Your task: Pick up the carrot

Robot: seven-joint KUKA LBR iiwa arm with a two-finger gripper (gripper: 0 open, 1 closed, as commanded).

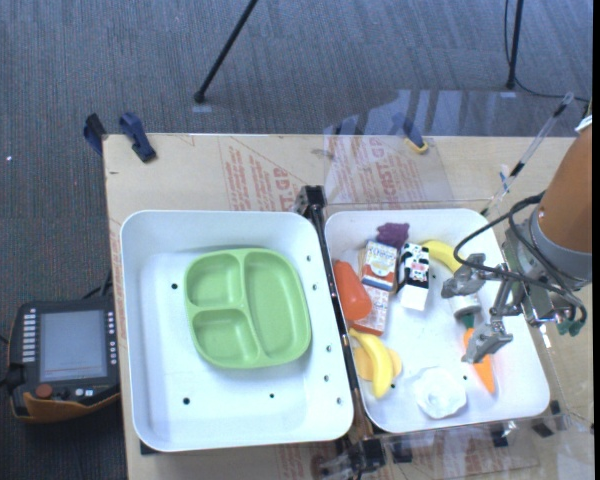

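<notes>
Pendant: a handheld control unit (68, 353) with a grey screen lies on the floor at the far left, beside the bench.
Clamps: a black one (93, 130) and a blue one (137, 136) grip the bench's back left corner.
Left bin: a shallow white bin (150, 408) that bears a green divided plate (248, 306) with three compartments, set a little toward the back.
Right bin: a second white bin (525, 408), touching the left one along a black seam.
Orange block: a reddish-orange piece (350, 294) lies against the right bin's left wall.
Cartons: a tall carton (378, 280) lies just right of the orange block; a black-and-white carton (414, 274) sits beside it, with a purple item (391, 234) behind both.
Bananas: one (375, 362) lies near the front left of the right bin, another (441, 255) at the back by the black-and-white carton.
White object: a round pale thing (440, 392) rests at the bin's front.
Carrot: the carrot (484, 368) lies in the right bin's front right part, tip toward the front, just right of the white object.
Gripper: the gripper (477, 311) hangs over the carrot's upper end with its two fingers spread apart, one by the back of the bin and one touching or just above the carrot; nothing is clamped between them.
Arm: grey wrist and orange band (576, 193) enter from the right.
</notes>
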